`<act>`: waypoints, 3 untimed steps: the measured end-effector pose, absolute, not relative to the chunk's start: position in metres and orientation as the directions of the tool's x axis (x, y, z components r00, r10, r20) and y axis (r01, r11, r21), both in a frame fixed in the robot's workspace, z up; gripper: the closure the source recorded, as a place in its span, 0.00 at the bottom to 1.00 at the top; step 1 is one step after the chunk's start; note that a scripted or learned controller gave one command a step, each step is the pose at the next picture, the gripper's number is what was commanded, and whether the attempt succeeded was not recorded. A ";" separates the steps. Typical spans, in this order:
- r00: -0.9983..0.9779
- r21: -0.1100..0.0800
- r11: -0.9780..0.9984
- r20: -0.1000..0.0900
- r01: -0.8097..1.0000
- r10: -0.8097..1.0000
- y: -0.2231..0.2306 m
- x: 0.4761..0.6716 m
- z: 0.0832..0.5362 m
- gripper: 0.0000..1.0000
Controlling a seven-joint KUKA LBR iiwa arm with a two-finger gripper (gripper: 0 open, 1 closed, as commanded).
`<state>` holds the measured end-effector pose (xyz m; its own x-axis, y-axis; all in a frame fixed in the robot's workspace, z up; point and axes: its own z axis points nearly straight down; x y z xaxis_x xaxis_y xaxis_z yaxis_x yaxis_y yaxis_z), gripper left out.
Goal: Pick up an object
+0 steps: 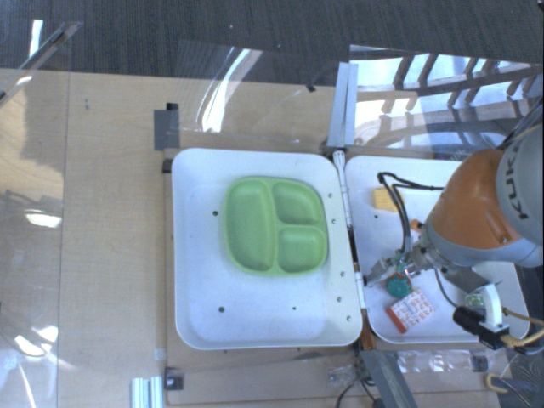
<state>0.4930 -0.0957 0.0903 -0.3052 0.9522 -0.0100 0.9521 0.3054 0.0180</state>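
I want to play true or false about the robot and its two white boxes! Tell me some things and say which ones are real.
1. A green plate with three sections lies in the left bin. True.
2. The green plate sits in the same bin the arm is reaching into. False: the arm is over the right bin.
3. A yellow thing lies near the top of the right bin. True.
4. The red and white packet lies on the green plate. False: it lies in the right bin, near the bottom.
5. A small teal thing sits just above the red and white packet. True.
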 end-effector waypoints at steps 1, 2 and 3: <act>-0.304 0.028 0.305 -0.015 0.952 0.952 -0.096 0.497 0.103 1.00; 0.070 0.007 -0.070 0.000 0.998 0.998 -0.077 0.511 0.186 1.00; 0.070 0.007 -0.070 0.000 0.998 0.998 -0.077 0.511 0.186 0.00</act>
<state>0.5114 -0.0772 0.1858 0.0696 0.9976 -0.0003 0.9976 -0.0696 0.0071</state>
